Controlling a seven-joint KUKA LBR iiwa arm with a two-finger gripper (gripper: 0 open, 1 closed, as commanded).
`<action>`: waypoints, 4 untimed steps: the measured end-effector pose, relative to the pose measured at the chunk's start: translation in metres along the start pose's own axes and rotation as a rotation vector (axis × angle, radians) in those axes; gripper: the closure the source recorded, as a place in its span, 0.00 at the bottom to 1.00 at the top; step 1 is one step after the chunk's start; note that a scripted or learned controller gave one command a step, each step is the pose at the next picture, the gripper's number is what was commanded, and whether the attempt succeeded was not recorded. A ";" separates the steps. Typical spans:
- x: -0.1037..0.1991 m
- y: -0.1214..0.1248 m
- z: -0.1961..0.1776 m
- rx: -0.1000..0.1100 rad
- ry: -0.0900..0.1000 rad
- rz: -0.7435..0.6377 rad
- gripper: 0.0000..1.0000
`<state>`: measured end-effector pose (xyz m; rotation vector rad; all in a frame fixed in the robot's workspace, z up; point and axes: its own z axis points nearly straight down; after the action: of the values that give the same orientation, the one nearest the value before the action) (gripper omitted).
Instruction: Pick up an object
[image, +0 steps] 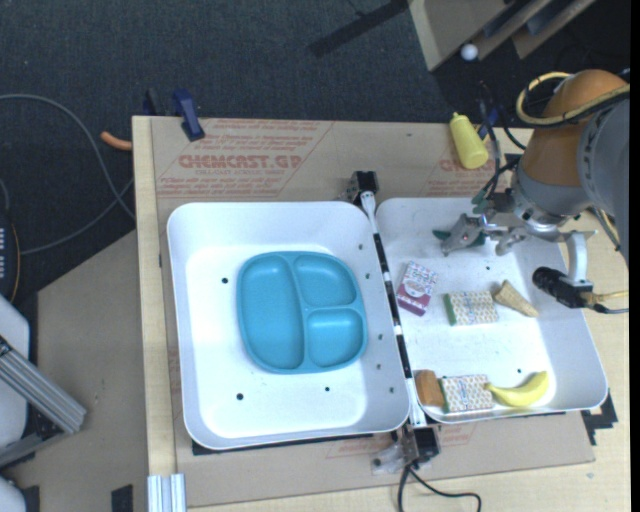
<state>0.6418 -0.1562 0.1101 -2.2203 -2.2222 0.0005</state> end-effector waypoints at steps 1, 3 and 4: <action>-0.047 -0.055 0.019 0.001 -0.001 0.002 0.00; -0.047 -0.054 0.008 -0.001 -0.001 0.002 0.00; -0.012 -0.081 0.021 -0.010 -0.003 0.001 0.00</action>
<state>0.5611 -0.1681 0.0887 -2.2280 -2.2279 -0.0070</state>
